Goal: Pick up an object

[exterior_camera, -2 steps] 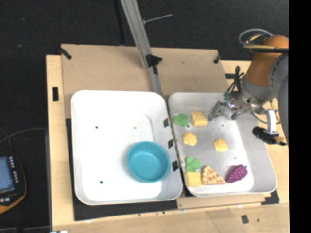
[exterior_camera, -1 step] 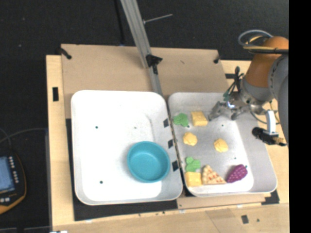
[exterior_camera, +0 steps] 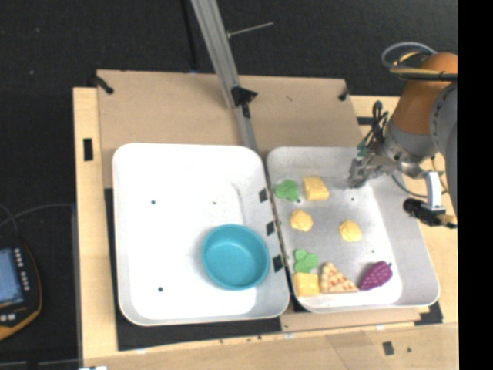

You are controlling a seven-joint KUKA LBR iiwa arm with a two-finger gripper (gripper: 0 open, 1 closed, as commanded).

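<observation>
White plastic bins sit side by side on the surface [exterior_camera: 192,106], and the play food is gathered in the right bin [exterior_camera: 400,284]. The claw [exterior_camera: 360,169] is poised over that bin's upper right part, above bare floor; whether it is released or clenched cannot be told from this angle, and nothing is seen between its tips. Nearest to it lies the yellow cheese block [exterior_camera: 315,188], just beside a green leafy piece [exterior_camera: 287,190]. Two yellow lumps [exterior_camera: 301,221] are spread mid-bin; a pizza slice [exterior_camera: 336,278] and purple grapes [exterior_camera: 375,274] rest lower down. A blue bowl [exterior_camera: 234,256] is parked in the left bin [exterior_camera: 154,168]. The cheese block is judged light, stiff and smooth, so it is best pinched across its flat opposite sides, squarely, or it may be squirted out.
</observation>
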